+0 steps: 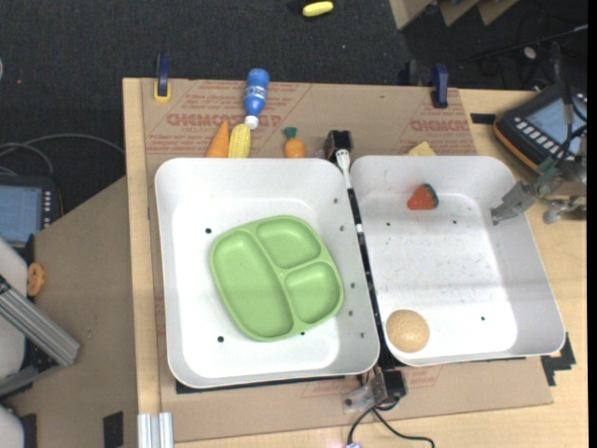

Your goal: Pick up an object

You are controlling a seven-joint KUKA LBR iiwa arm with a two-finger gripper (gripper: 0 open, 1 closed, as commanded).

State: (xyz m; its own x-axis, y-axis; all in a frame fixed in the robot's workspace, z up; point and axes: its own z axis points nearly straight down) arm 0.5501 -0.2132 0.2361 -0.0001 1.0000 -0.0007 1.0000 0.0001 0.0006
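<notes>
- A toy strawberry point(423, 197) lies near the far wall of the right bin point(522, 278), well apart from a round tan ball point(408, 329) in that bin's near left corner.
- The gripper point(508, 208) sits at the right bin's far right rim, above the wall, touching neither toy; nothing is between its fingers, and whether they are spread or pressed together cannot be told.
- The left bin point(182, 250) holds a green divided plate point(275, 276).
- On the cardboard behind the left bin lie a small bottle point(256, 95), a toy corn cob point(240, 140) and two toy carrots point(218, 141) point(294, 145).
</notes>
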